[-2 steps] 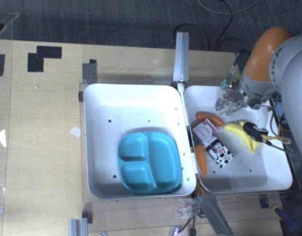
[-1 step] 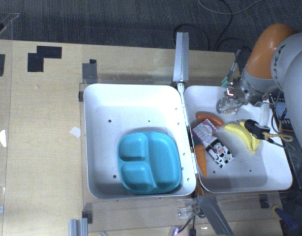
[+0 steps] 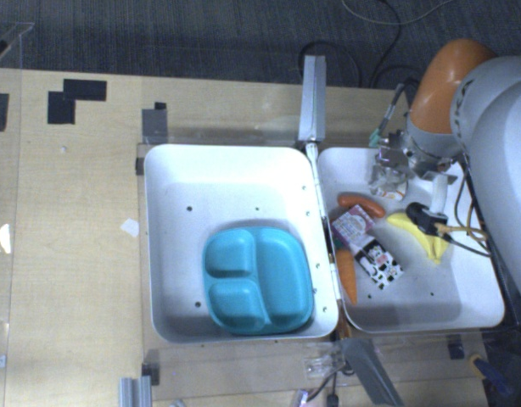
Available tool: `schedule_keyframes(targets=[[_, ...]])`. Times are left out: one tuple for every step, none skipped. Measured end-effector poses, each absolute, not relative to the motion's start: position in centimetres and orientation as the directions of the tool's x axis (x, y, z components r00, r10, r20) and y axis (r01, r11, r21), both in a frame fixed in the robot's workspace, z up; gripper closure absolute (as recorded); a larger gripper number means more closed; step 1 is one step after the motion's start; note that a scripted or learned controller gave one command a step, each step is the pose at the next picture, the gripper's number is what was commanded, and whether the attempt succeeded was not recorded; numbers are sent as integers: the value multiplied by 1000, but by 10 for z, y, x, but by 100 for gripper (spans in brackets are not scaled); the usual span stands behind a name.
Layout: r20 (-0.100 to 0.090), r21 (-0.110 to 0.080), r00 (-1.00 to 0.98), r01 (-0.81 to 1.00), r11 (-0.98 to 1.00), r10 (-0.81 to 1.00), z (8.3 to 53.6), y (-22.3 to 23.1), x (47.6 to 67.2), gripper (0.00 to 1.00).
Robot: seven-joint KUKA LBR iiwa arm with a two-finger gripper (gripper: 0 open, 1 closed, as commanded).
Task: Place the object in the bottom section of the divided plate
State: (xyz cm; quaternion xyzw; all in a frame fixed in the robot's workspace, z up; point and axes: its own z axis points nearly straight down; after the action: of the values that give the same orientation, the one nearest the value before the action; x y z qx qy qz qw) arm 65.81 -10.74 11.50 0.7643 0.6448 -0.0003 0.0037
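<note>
- Even overhead light brightens my bench; the white bins nearly wash out.
- Soft shadow rings the blue divided plate.
- My view is grainy, slightly blurred throughout.

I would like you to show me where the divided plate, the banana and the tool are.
divided plate [image 3: 282, 265]: camera view, on its large right section.
banana [image 3: 420, 236]: camera view, on the middle of its yellow body.
tool [image 3: 390, 179]: camera view, at its tip above the right bin.
</note>
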Motion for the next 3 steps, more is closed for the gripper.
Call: schedule_keyframes(targets=[[1,7,116,993,-116,993,222,-70,636,100],[-2,8,-157,988,157,988,221,-76,670,100],[0,5,-138,990,138,990,185,-18,670,100]])
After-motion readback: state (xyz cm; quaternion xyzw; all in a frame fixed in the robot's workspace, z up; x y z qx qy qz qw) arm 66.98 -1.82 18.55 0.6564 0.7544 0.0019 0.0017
